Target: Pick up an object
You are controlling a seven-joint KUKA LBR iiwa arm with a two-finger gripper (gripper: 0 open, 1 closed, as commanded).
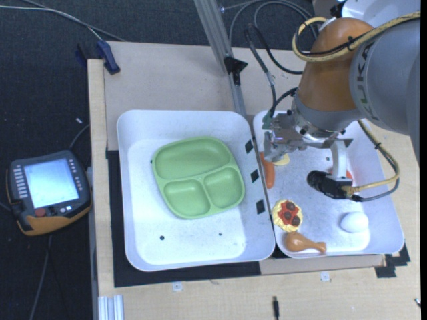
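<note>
The tool (277, 145) is hung low over the near-left corner of the right bin (380, 199); whether it is spread or pressed together cannot be told, the wrist masking it. Directly beneath it an orange carrot-like toy (268, 173) is seen against the bin's left wall, a likely target. A yellowish piece (283, 159) is glimpsed just beside. Further out, a small pizza toy (287, 214), a drumstick (303, 244) and a white egg (353, 222) are scattered. Beyond the wall, a green divided plate (197, 176) is laid in the left bin (133, 192).
</note>
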